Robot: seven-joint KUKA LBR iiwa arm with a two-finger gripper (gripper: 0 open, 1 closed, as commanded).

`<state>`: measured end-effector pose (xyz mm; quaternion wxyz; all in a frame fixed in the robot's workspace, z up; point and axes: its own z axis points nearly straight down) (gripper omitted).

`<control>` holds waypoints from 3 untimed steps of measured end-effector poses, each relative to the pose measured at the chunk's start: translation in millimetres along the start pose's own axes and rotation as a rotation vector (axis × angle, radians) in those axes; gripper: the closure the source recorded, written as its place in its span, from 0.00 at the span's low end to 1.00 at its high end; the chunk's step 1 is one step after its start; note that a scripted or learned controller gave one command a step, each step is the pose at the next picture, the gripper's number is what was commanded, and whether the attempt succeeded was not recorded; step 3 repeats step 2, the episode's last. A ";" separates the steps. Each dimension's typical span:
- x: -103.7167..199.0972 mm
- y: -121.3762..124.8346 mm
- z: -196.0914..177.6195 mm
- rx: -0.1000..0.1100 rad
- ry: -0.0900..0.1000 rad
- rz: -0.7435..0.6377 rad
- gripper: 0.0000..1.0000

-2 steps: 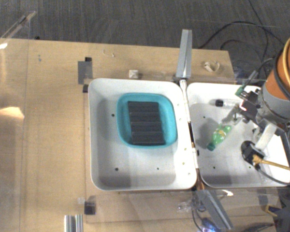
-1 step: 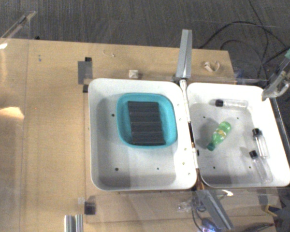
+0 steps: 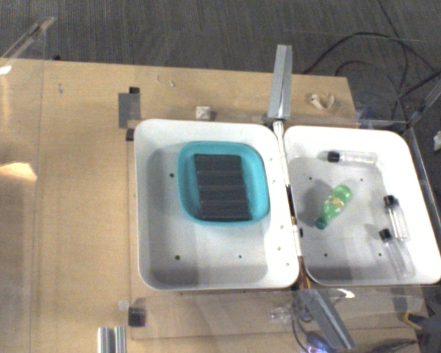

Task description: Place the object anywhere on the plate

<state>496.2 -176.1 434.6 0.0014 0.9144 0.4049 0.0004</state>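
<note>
A teal square plate lies in the left bin, toward its back, with a dark ribbed rectangular block lying flat on it. In the right bin a small green bottle lies on its side near the middle, cap end toward the front left. A clear tube with a black cap lies at the back of that bin. Two more clear vials with black caps lie along its right side.
The two white bins sit side by side on a wooden bench. A grey metal post stands behind the seam between them. Cables run over the carpet at the back right. Small black blocks mark the left bin's corners.
</note>
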 end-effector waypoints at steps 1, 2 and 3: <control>3.3 0.2 -10.1 -0.002 -0.001 -0.010 1.00; 19.0 5.8 176.6 0.001 0.001 -0.245 1.00; 19.0 5.8 176.6 0.001 0.001 -0.245 1.00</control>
